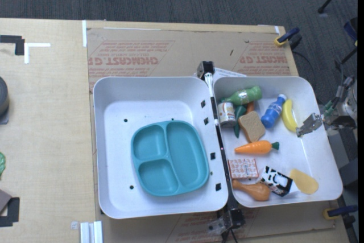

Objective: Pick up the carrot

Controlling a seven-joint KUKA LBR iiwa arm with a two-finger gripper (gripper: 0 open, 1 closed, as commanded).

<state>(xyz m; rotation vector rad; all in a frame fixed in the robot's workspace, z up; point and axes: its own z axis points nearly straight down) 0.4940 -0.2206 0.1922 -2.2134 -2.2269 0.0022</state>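
At right edge of frame, gripper [310, 122] is poised at bin rim, finger state indiscernible; approach phase, descent left toward carrot [256, 148] required.

Crowded right bin, open floor to the carrot's right

The carrot [256, 148] lies mid-bin with the bread slice [252, 126] just above it and the red-checked packet [243, 168] just below. Bare floor lies to its right, up to the gripper [310, 123] at the bin's right wall [329, 148].
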